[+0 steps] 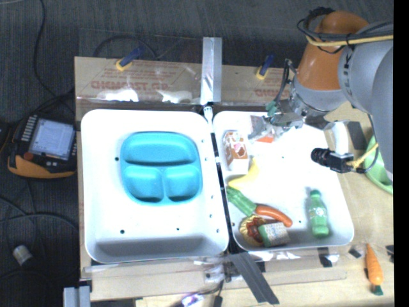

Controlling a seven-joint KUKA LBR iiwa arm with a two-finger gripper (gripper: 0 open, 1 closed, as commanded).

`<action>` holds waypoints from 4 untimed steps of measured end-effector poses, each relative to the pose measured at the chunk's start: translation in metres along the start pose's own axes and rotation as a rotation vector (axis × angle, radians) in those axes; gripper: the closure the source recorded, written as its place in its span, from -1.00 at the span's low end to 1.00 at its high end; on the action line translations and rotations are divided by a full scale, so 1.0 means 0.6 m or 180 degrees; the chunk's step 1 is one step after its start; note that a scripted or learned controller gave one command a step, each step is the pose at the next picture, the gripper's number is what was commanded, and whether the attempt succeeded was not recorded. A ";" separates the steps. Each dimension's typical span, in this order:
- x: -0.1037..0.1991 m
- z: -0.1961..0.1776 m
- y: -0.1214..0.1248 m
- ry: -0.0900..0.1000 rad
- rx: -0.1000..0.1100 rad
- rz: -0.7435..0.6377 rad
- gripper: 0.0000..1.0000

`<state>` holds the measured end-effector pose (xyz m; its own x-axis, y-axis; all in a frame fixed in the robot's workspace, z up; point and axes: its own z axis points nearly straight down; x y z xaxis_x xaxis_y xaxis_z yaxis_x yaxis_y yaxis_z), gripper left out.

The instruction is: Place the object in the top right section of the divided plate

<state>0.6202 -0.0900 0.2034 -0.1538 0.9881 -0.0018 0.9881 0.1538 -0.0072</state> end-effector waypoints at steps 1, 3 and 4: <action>0.000 0.000 0.000 -0.0001 -0.0002 0.0001 -1.00; -0.029 0.148 0.073 0.0005 -0.0106 0.1346 -1.00; -0.020 0.157 0.089 0.0032 -0.0030 0.1810 -1.00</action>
<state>0.6741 -0.0937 0.1089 0.4025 0.9154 0.0068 0.9154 -0.4025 0.0011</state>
